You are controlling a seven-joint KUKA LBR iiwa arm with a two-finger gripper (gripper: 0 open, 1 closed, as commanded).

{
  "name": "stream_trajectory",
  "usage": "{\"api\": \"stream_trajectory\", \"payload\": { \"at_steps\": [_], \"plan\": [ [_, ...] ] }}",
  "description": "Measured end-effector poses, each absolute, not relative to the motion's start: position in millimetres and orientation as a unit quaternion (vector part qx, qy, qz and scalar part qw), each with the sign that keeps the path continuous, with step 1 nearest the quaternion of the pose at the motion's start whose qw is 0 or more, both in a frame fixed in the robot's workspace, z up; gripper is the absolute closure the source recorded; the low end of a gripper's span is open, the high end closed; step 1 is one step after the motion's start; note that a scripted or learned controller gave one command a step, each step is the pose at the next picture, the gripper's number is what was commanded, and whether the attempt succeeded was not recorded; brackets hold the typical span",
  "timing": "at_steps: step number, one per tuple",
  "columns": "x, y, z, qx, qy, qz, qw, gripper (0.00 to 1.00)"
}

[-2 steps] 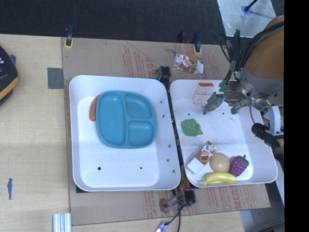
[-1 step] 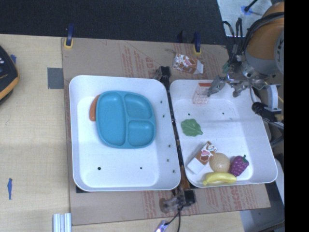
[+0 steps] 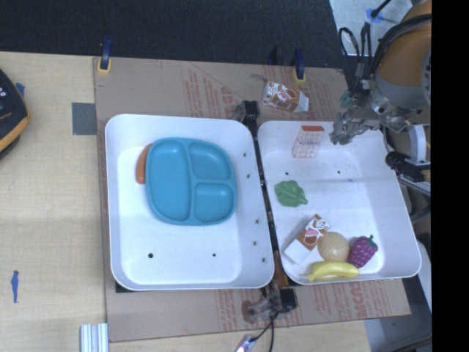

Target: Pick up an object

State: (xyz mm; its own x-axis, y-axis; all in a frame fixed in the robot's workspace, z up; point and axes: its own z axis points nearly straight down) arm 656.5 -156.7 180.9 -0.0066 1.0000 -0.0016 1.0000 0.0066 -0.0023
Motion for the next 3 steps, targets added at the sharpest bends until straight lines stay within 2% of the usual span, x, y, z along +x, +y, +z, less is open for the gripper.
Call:
{"api": "stream_trajectory", "payload": {
  "at_steps": [1, 2, 3],
  "plan": [
    [621.4, -114.5, 166.9, -0.705, -0.709, 0.0021, 0.001, 1.0],
    [588.3, -36.8, 191.8, -0.704, -0.71, 0.0017, 0.001, 1.0],
    [588.2, -38.5, 201.9, -0.704, -0.71, 0.003, 0.002, 1.0]
  ]
}}
